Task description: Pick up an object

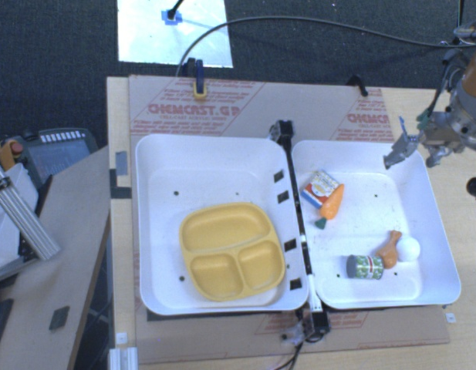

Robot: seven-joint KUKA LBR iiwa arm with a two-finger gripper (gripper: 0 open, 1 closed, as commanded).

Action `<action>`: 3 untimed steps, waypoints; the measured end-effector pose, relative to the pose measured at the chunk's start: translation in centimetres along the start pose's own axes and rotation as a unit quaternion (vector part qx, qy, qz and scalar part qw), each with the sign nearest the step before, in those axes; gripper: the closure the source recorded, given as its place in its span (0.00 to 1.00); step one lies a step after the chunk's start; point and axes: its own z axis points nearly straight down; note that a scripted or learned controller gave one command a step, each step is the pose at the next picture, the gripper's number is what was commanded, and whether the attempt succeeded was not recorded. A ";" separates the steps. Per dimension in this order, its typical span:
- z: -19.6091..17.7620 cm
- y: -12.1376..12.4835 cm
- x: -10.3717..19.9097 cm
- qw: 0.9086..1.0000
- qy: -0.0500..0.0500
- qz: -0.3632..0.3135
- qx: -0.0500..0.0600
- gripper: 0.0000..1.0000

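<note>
- Jaws stand apart on the gripper, gripping nothing, above the right bin's far corner.
- Carrot, can lie in that bin.

The grey arm reaches in from the right, its gripper spread open, holding nothing.

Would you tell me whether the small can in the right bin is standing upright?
No, the can lies on its side, its length along the right bin floor.

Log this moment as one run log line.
hand: above right bin's far right corner, holding nothing | carrot, can: in right bin | yellow tray: left bin
</note>
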 end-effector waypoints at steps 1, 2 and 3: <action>-0.7 0.2 0.1 1.000 -0.001 -0.001 -0.006 0.00; 4.4 1.1 0.7 1.000 -0.001 -0.003 -0.005 0.00; 10.6 1.3 0.7 1.000 -0.001 -0.001 -0.004 0.00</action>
